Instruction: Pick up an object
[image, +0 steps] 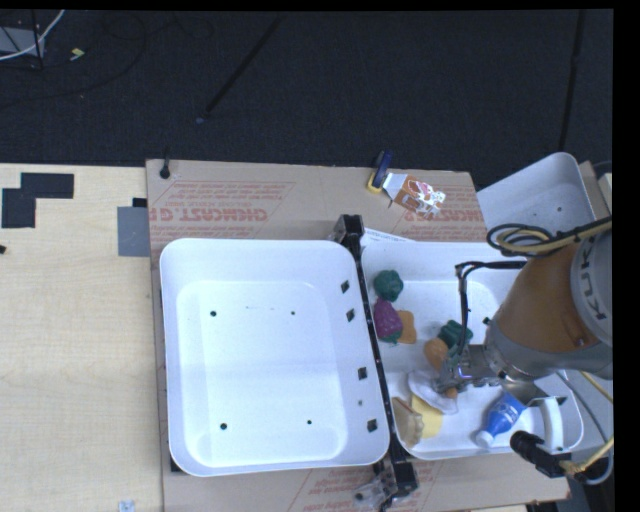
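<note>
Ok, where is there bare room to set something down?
The left bin has its whole floor bare between its walls. The right bin is crowded: green toy, purple toy, blue-capped bottle and the hand fill its middle and front.

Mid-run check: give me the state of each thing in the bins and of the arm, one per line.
Gripper: down in right bin among objects.
Green object: lying loose.
Purple object: lying loose.
Blue bottle: lying on its side.
Yellow piece: lying at bin's near edge.
Left bin: sitting flat.
</note>
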